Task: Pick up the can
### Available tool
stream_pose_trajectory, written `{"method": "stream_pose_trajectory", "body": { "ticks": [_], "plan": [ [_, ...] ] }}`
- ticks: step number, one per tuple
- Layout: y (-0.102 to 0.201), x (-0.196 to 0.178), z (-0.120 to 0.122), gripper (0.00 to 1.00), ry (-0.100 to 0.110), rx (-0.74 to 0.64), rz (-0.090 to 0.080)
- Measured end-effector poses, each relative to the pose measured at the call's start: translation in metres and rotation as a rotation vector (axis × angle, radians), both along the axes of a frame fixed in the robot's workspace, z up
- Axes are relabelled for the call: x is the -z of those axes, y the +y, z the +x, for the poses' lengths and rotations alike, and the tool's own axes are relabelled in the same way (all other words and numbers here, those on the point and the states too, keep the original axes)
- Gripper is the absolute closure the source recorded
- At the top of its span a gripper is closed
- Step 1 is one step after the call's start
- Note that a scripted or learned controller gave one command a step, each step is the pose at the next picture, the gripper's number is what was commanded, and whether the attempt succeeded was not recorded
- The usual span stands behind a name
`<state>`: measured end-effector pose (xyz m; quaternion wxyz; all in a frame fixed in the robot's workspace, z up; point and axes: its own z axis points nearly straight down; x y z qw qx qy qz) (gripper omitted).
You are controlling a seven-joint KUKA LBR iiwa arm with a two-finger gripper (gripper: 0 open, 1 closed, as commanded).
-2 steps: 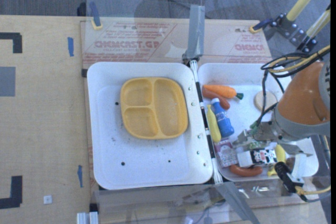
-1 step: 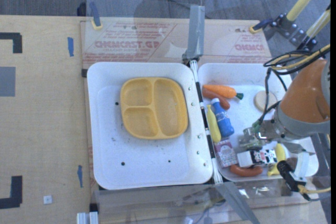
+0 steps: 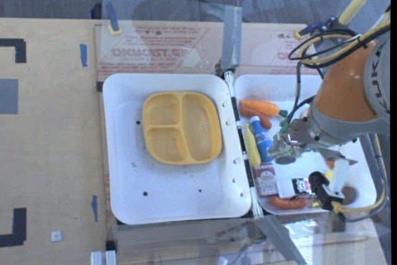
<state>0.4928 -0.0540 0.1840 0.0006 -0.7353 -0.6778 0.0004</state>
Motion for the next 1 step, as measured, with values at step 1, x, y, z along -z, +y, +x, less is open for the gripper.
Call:
{"method": "stream_pose_trajectory", "body": {
  "ticks": [1],
  "plan": [
    [0.0253, -0.0267, -0.0136, 1.00, 0.000, 0.079, -0.001]
  ]
}}
